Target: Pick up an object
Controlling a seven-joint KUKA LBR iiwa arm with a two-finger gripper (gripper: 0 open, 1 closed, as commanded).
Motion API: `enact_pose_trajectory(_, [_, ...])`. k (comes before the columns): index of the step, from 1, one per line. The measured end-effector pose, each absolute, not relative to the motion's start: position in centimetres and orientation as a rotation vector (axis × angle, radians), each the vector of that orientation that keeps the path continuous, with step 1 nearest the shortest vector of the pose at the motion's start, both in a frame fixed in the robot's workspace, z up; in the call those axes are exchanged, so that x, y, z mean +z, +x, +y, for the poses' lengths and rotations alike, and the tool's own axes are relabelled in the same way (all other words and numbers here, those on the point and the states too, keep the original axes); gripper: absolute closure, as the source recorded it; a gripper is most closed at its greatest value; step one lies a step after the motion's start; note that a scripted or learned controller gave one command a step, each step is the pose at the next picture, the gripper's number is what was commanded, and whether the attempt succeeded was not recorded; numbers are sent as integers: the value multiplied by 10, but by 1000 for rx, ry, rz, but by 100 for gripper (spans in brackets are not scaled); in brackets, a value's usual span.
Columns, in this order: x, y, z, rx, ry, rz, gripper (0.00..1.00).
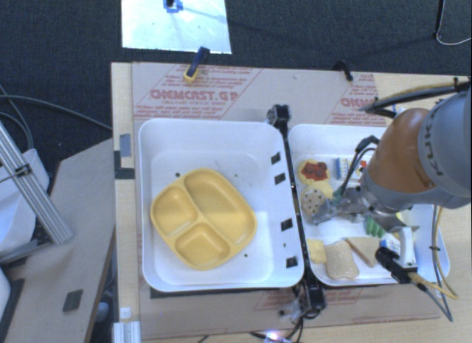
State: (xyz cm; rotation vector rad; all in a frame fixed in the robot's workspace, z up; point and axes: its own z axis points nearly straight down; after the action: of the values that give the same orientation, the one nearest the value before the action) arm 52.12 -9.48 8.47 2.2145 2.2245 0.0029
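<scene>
Objects (333, 259) lie jumbled in the right bin (318, 133); tool (318, 212) state unclear.

Arm (435, 150) enters from the right, grey link leading into an orange band, wrist bent downward and leftward. Tool (318, 215) is low, pointing left. Cables run along the wrist. Finger state cannot be determined.
</scene>
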Motion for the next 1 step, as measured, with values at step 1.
enact_pose_trajectory(1, [118,558,-143,4,2217,2215,0])
